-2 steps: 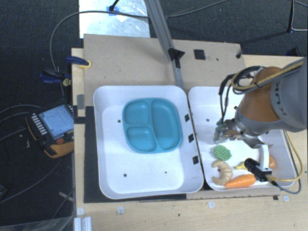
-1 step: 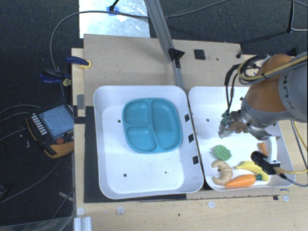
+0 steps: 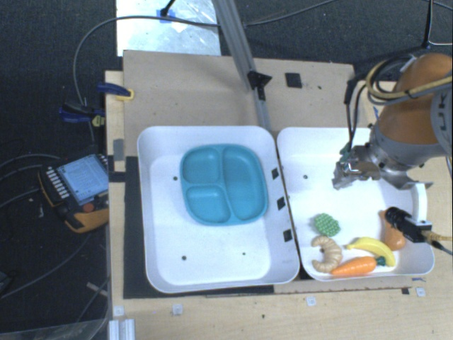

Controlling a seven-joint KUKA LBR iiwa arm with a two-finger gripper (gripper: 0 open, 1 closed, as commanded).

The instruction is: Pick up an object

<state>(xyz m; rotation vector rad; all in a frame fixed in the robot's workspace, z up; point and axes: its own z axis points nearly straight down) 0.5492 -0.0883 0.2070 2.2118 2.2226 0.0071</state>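
The right bin [image 3: 304, 154] holds several toy foods along its near side: a green broccoli piece [image 3: 326, 224], a tan croissant [image 3: 326, 252], an orange carrot [image 3: 353, 266], a yellow banana [image 3: 373, 248] and a brown piece [image 3: 394, 236] at the right. My gripper [image 3: 347, 176] hangs over the middle of the right bin, above and a little right of the broccoli, with nothing seen between its fingers.
The left bin [image 3: 159, 211] carries a blue divided plate [image 3: 223, 183]. A grey pole [image 3: 237, 37] slants across the back of the bench. Clamps and a handheld device lie off the bench at the left.
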